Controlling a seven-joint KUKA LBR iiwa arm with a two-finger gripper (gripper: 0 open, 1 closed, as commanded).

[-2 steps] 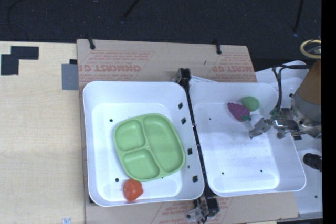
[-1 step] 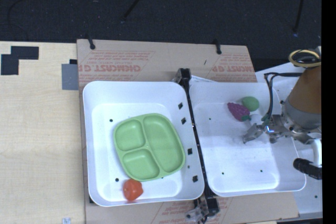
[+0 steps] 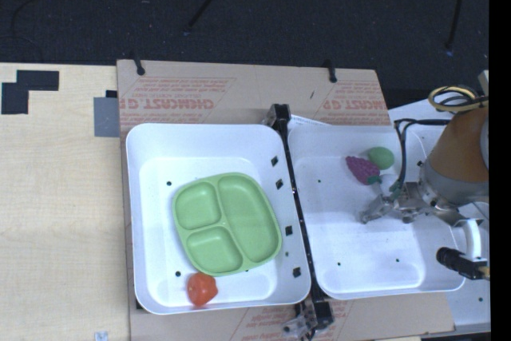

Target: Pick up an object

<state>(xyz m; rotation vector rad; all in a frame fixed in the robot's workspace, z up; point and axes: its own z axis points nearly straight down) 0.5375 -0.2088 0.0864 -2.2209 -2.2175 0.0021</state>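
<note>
— White plastic, two shallow bins side by side on the bench. What lies in the left bin (image 3: 152,164)?

— A light green divided plate (image 3: 227,224) with three compartments, lying flat near the middle. Just beside its lower left corner sits a small red-orange object (image 3: 201,289), close to the bin's near wall.

— And the right bin (image 3: 351,275)?

— Two small things near its far right corner: a purple object that looks like a bunch of grapes (image 3: 362,168), and a pale green rounded object (image 3: 381,157) touching it on the far side.

— Where is the arm?

— It comes in from the right, its orange band (image 3: 461,148) above the wrist. The gripper (image 3: 375,213) hangs low over the right bin, just below the grapes and slightly apart from them.

— Are its fingers spread or closed?

— I cannot tell; the metal parts blur together against the white floor. Nothing is visible between them.

— So the objects are all resting in the bins?

— Yes, each one lies on a bin floor.
</note>
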